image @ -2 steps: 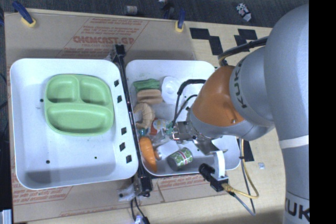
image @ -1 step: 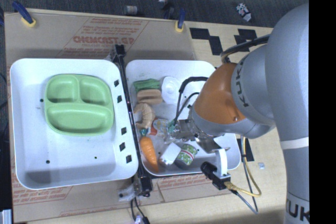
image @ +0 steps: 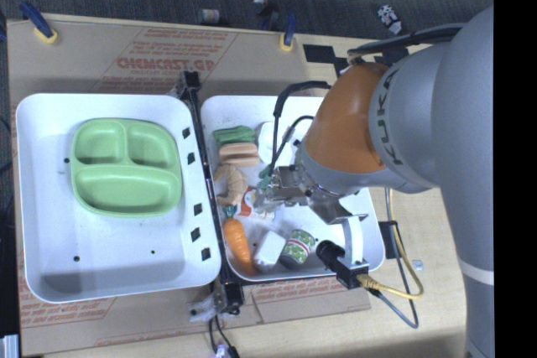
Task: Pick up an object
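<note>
The right bin [image: 243, 106] holds a pile of toy food along its left side: a green leafy piece [image: 232, 134], a burger bun [image: 239, 153], a tan piece [image: 229, 179], an orange carrot [image: 237, 241], a white block [image: 270, 248] and a green-and-white can [image: 298, 248]. My gripper [image: 270, 195] reaches down into this bin from the right, under the orange band of the arm [image: 348, 126]. Its tip hangs over the tan piece and a red-and-white item [image: 248, 203]. The wrist body hides the fingertips.
The left bin [image: 42, 205] holds a green divided plate [image: 126, 166]. Black clips [image: 191, 84] join the two bins along the middle. A yellow cable [image: 394, 289] trails off the right bin's front corner. Blue clamps [image: 38, 21] hold the cardboard at the back.
</note>
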Motion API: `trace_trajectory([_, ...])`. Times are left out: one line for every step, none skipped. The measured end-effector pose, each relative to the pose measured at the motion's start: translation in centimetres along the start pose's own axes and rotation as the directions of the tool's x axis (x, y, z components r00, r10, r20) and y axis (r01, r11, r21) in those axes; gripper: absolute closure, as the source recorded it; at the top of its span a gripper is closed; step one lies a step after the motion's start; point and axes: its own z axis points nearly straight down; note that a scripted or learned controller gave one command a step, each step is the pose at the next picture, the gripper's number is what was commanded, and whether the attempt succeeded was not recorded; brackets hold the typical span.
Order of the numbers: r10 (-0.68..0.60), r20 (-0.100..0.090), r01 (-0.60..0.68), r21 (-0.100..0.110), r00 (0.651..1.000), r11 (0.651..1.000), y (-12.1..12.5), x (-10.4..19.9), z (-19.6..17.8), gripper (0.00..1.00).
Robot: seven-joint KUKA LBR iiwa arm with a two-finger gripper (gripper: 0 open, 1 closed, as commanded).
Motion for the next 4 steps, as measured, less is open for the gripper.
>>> trace_trajectory([0.002, 0.001, -0.002, 0.001, 1.000, 1.000, -0.1, -4.6, 0.2, 1.00])
trace_trajectory([0.002, 0.002, -0.002, 0.000, 1.000, 1.000, -0.1, -11.2, -0.3, 1.00])
trace_trajectory([0.001, 0.002, -0.001, -0.002, 1.000, 1.000, -0.1, -11.5, -3.4, 1.00])
trace_trajectory([0.000, 0.002, 0.000, -0.003, 1.000, 1.000, 0.0, -10.8, -4.9, 1.00])
